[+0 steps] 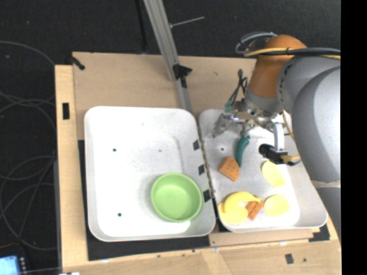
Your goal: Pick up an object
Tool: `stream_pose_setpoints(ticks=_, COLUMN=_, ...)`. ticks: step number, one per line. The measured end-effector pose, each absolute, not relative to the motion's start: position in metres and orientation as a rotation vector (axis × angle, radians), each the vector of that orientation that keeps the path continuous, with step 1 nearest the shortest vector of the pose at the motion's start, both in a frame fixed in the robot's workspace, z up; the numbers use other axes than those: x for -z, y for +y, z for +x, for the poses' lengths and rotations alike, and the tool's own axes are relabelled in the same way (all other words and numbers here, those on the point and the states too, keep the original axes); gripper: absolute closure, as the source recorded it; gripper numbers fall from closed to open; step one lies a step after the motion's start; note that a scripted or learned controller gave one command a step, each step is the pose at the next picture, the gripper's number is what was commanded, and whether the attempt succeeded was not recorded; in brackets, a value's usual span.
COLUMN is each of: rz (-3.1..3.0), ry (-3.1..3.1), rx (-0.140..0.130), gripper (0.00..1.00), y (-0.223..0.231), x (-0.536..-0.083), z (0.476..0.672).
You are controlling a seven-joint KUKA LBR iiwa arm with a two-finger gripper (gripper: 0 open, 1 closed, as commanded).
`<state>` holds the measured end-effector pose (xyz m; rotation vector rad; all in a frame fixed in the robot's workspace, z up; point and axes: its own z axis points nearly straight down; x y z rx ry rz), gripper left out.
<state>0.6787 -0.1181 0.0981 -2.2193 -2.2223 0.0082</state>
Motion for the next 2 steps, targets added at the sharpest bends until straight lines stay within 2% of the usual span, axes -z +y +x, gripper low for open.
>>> stream_pose_setpoints(ticks=1, rz=-2.223, ry=-2.229, rx=-0.002, gripper=1.0, y=-0.119, x=-0.113, z=0.681)
stream_pose_setpoints(ticks=2, rz=-2.225, ry=-2.227, rx=0.009, gripper=1.0, y=-0.119, x=-0.178, z=0.679)
